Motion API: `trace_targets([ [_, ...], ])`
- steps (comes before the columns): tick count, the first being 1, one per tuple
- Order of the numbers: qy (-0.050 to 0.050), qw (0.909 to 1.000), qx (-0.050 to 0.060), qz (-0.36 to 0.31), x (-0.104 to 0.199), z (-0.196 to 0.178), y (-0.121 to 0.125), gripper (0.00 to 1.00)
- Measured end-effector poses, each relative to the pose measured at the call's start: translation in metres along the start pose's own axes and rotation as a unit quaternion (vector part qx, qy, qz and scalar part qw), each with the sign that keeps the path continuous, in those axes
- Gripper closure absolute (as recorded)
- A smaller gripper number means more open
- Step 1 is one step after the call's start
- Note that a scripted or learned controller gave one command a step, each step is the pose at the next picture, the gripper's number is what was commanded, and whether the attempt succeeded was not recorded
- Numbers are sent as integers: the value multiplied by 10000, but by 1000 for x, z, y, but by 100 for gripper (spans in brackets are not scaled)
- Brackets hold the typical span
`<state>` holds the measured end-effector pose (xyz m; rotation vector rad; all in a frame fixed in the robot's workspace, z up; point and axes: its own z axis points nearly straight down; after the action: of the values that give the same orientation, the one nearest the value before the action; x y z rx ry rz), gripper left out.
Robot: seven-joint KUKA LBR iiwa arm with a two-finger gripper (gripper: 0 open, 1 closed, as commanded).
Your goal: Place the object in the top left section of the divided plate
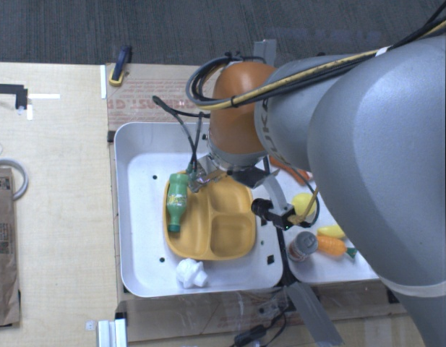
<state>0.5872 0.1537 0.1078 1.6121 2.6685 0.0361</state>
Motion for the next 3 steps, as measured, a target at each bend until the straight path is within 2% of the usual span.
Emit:
trace_targets([
  [1, 95, 9999, -14, -107, 18, 2, 4, 0],
  [2, -6, 9765, 166, 2149, -56, -30, 39, 0],
  [3, -38, 9717, 39, 2362, 22, 4, 64, 0],
])
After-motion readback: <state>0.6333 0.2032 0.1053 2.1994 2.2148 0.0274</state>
